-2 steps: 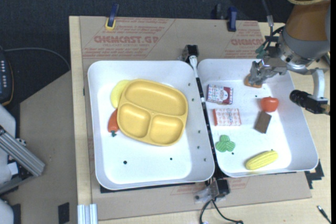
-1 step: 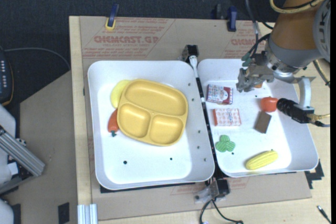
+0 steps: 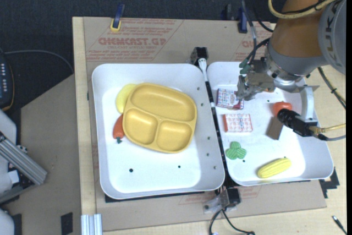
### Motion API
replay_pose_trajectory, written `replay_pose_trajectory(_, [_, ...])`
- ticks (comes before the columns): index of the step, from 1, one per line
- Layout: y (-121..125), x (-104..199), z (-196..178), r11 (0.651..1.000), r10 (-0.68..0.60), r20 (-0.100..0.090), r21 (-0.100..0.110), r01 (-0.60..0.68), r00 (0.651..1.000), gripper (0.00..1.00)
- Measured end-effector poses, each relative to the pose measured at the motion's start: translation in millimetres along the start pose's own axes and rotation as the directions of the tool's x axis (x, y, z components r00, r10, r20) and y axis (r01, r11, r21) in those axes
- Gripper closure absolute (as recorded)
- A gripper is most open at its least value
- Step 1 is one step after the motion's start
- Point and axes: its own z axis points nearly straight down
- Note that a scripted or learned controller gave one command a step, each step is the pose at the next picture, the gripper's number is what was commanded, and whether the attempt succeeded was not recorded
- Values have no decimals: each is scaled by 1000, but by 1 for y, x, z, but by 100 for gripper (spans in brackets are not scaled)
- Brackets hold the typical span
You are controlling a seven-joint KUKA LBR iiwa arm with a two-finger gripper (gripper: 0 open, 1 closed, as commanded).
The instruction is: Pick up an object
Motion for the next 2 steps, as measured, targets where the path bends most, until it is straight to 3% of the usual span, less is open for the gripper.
replay_pose_trajectory(2, [7,10,7,1000,3,1,0,-3,1000,100])
